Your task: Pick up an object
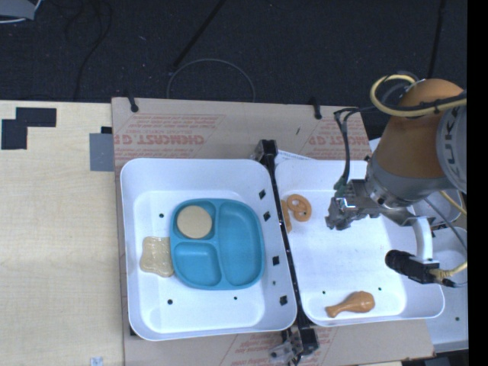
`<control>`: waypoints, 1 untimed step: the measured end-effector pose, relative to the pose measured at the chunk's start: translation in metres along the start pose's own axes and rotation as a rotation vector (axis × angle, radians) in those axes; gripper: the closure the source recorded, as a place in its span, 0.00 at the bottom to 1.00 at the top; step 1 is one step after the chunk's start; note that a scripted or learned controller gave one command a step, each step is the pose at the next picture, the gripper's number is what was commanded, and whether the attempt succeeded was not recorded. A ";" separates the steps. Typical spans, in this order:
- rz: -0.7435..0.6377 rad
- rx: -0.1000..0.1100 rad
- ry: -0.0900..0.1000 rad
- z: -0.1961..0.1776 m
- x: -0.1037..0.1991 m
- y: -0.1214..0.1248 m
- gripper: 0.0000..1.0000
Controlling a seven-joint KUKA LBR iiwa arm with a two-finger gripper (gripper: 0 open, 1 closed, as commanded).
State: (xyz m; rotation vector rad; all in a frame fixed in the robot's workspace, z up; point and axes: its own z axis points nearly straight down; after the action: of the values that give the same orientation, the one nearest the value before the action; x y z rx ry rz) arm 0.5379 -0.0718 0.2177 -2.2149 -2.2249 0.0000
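The desk [53,227] is pale wood, and on it sit two shallow white bins side by side. The left bin [145,185] holds a big blue tray [229,258] with three parts. A round tan cookie [194,222] lies in the tray's top left part. A pale, bumpy piece of toy food [156,255] lies just beside the tray, touching its left edge. The right bin [358,269] has the grey and orange arm [415,139] reaching over it from the right. The hand [339,213] hangs over the upper middle of this bin, and it has nothing in it; how wide it is cannot be told from here. Two small things lie in the right bin. A toy chicken leg [351,304] lies near the bin's front edge, well below the hand and a bit to its right. It is golden brown, fat at one end and thin at the other, and it lies flat on its side. A toy pretzel [296,207] lies near the bin's left wall, off to the left of the hand and apart from it. It is orange-brown, small, and twisted into loops.
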 end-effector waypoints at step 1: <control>0.002 0.001 0.000 -0.002 0.037 0.019 1.00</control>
State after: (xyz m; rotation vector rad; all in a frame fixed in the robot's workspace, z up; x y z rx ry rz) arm 0.5570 -0.0346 0.2201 -2.2166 -2.2229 0.0012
